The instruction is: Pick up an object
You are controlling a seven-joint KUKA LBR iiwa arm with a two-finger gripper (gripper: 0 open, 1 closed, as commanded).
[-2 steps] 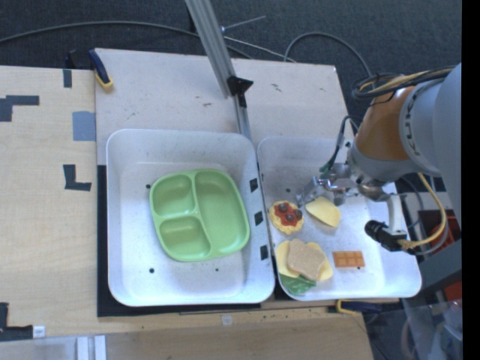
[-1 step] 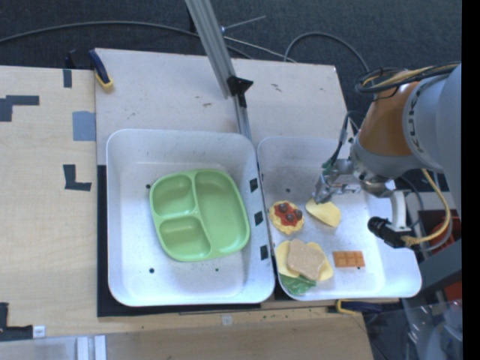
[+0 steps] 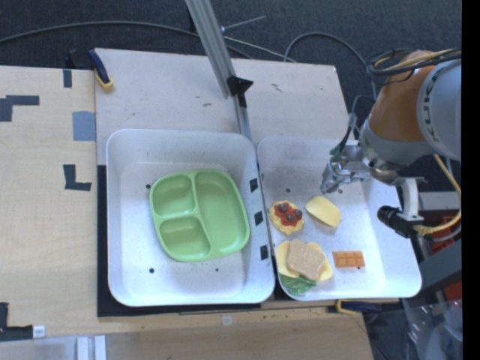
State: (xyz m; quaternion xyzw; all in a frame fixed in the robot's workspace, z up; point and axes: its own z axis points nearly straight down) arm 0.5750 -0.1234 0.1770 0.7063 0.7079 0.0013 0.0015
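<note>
Arm [image 3: 420,111] cut off at right edge, jaws' gap too small to tell, sandwich [image 3: 304,262] overhanging bin rim [image 3: 266,201].

bench [image 3: 172,96] | left bin [image 3: 120,223] | right bin [image 3: 390,276], touching side by side

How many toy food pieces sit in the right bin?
4: a pizza round, a yellow wedge beside it, a sandwich nearer the front, and an orange wafer to its right.
</note>
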